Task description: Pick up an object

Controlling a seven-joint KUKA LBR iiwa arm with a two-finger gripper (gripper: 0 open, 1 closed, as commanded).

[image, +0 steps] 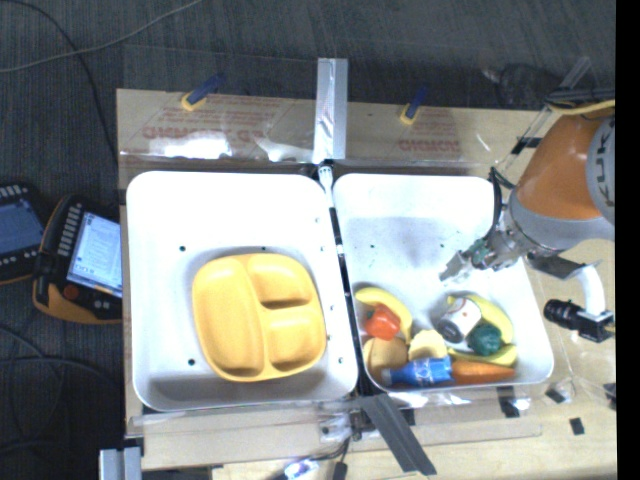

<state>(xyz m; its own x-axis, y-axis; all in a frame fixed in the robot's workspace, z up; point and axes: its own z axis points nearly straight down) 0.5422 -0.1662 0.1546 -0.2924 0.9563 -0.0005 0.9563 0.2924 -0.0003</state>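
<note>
At the right of the frame, the gripper (468, 261) hangs over the right bin (400, 208), above the bin's bare floor and just up from the pile of toy food. How far it is open cannot be told at this size, and nothing can be seen held in it. The grey arm with its orange band (560, 173) reaches in from the right edge.

Along the lower part of the right bin lie the things to pick: a banana (385, 301) at the left with a red tomato-like piece (381, 322) on it, a blue bottle (422, 372) lying flat by the front wall, an orange carrot (483, 372) beside it, a small white-and-grey can (457, 320), a dark green piece (487, 340), and a second banana (500, 318) curving around the right of the pile. The can is the nearest to the gripper, just below it.

Left of centre, the left bin (160, 218) holds 1 yellow divided tray (260, 313) with 3 compartments.
</note>
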